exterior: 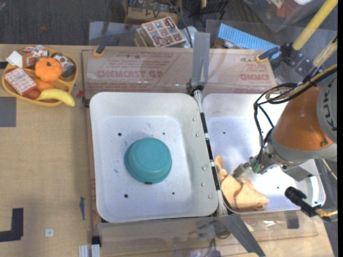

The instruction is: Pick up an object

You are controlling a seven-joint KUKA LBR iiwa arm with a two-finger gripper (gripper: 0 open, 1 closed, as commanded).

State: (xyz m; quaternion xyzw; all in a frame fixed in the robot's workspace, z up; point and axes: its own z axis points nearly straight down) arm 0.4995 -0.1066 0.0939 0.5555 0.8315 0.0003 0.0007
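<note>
Tan bread-like object lies at right bin near-left corner, gripper just above; I can't tell grip state. Risk, my judgement: snagging bin wall, soft piece slipping.

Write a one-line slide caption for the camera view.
The arm's hand hovers over a tan object in the right bin; a teal bowl sits upside down in the left bin.

Tan bread-like object, lying flat, right bin's near-left corner, against wall
</note>
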